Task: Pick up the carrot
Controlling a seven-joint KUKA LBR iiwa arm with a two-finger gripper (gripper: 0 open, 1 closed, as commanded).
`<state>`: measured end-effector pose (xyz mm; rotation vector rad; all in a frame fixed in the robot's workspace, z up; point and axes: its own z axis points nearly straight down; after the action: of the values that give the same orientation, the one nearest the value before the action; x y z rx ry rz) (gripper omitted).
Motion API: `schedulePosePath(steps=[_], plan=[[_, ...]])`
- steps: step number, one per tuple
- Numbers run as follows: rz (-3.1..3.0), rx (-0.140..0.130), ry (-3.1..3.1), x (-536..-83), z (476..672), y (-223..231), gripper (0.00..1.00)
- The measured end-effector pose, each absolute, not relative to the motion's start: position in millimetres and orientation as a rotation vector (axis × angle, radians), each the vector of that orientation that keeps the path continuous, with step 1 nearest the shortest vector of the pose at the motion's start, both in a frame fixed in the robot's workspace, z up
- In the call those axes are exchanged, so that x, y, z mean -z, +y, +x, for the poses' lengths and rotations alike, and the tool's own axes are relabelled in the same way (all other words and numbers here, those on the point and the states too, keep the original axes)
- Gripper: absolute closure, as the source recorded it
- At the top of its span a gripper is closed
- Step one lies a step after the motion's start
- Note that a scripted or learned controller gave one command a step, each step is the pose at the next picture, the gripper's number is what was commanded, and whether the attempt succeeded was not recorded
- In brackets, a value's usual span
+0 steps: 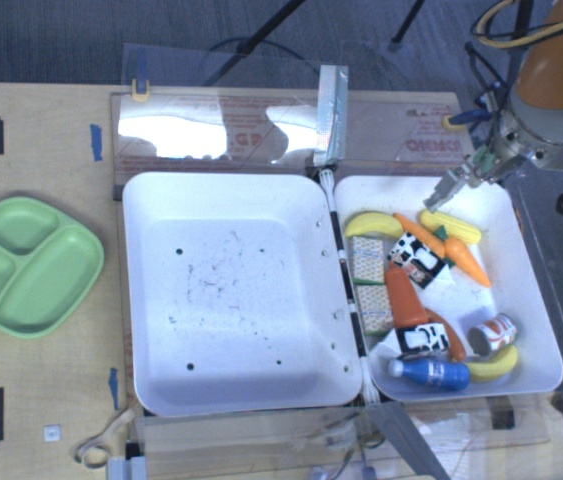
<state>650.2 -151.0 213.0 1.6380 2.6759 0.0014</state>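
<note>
At the near edge of the right bin (546,368) lay a blue bottle (431,372) and a banana (493,365), with a small can (493,332) just beyond them and a black-and-white carton (425,339) to their left. An orange-red bottle (405,296) ran up the middle of the pile, beside two wafer packets (368,280) along the left wall. Farther back, the carrot (464,259) lay slanted near the right wall, its thick end close to a yellow corn cob (451,227) and another black-and-white carton (416,259) just to its left; a second slim orange piece (417,229) lay across that crowd, easily mistaken for the target. A banana (373,225) sat at the far left. The hand (443,194) hovered over the far rim, above the corn, and whether it was apart or together could not be told from this angle. A straight descent would probably have met the corn or the carton first, nudging the carrot aside or closing on the wrong thing. The left bin (231,288) sat beside it on the surface (41,118), with a green plate (27,266) at far left.
</note>
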Motion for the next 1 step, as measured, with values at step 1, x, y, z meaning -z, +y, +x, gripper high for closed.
schedulePosePath(steps=[1], plan=[[1.547, -0.002, 2.731, -131.4, 603.6, -187.1, 0.0]])
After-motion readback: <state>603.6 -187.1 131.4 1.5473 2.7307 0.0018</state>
